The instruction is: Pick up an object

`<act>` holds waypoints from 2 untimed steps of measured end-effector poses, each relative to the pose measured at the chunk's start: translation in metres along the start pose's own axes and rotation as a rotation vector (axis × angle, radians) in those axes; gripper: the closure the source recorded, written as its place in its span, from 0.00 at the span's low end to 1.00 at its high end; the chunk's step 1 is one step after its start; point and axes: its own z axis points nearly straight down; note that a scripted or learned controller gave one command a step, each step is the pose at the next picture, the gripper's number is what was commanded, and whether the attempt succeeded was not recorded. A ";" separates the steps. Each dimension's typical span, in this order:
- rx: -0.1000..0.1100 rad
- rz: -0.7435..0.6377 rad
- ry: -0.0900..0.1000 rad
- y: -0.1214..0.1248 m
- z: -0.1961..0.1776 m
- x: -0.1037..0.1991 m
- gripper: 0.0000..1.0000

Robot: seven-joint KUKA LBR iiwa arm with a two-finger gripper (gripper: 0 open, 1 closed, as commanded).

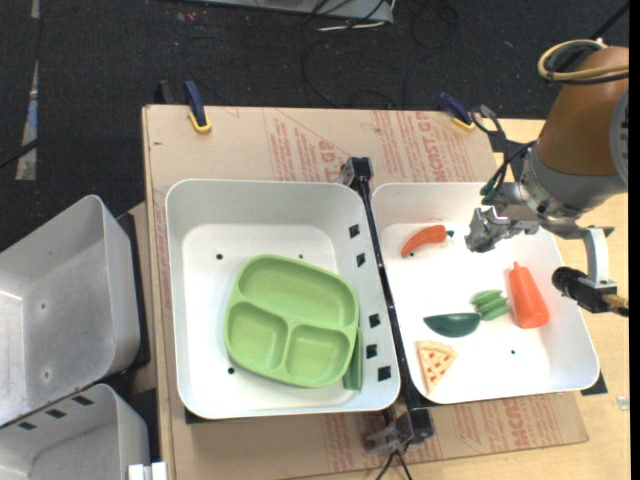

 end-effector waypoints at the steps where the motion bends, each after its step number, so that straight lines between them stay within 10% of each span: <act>1: 0.001 -0.005 0.001 0.001 -0.028 0.000 1.00; 2: 0.007 -0.011 0.004 -0.002 -0.024 0.060 1.00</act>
